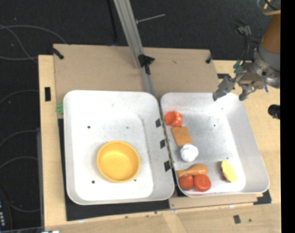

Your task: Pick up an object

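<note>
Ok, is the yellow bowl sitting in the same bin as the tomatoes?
No, the yellow bowl sits in the left bin, while the tomatoes lie in the right bin.

Tan bench on dark floor with loose cables.

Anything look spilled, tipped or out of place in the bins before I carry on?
Nothing stands out. The yellow bowl sits upright in the left bin. The small items, among them a white ball and a yellow piece, lie inside the right bin. The gripper hovers open at its far corner.
</note>
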You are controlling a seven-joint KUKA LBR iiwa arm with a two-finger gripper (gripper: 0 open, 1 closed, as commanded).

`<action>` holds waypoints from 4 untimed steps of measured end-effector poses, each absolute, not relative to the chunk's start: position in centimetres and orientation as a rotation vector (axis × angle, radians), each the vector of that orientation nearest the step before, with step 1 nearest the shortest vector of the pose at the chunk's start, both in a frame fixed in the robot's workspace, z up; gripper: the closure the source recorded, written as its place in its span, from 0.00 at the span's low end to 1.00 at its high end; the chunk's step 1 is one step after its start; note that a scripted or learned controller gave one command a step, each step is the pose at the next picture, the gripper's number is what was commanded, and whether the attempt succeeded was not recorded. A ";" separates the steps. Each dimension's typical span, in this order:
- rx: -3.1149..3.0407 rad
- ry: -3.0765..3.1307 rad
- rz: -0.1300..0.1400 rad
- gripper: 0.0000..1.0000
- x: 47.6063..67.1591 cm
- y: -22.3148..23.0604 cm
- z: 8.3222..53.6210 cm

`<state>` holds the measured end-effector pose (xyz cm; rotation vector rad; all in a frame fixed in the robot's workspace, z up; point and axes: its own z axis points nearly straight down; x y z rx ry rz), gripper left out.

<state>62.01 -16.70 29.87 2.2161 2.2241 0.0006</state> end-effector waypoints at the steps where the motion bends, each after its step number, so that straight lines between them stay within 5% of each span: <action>1: 2.216 2.224 0.000 0.00 62.0 -16.7 29.9; 4: 2.224 2.219 -0.006 0.00 60.8 -17.4 16.6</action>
